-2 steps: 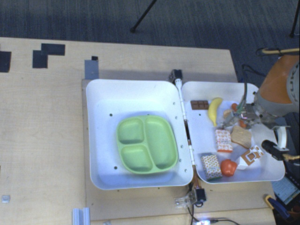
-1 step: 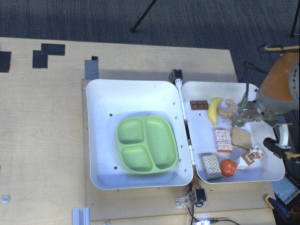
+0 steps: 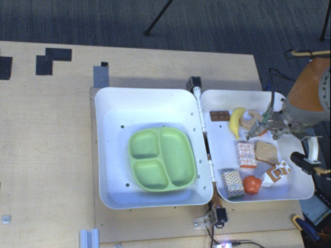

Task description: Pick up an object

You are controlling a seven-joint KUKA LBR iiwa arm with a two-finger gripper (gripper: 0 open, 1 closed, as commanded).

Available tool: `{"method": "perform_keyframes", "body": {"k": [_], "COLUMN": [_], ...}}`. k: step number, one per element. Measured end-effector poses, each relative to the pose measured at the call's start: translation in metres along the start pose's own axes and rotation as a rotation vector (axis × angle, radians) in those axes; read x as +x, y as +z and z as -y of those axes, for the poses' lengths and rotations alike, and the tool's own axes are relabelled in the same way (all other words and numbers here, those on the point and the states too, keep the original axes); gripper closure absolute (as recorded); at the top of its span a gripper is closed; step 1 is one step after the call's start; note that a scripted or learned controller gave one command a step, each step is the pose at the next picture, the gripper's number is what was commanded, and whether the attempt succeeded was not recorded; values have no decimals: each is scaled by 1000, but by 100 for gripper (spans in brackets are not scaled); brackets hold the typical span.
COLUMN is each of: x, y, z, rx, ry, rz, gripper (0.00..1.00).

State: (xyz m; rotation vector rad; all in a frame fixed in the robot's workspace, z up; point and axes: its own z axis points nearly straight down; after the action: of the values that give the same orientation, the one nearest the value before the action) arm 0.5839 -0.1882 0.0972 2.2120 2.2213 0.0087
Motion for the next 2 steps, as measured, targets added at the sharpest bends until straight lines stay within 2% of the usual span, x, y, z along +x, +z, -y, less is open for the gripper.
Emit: {"method": "perform_keyframes", "body": {"k": [1,2], "x": [0,-17], "y": [-11,12], "z": [-1,-59], "rx": [-4,5], "ry": [-2,-2], "rz": [1,0], "gripper": [100,100]}}
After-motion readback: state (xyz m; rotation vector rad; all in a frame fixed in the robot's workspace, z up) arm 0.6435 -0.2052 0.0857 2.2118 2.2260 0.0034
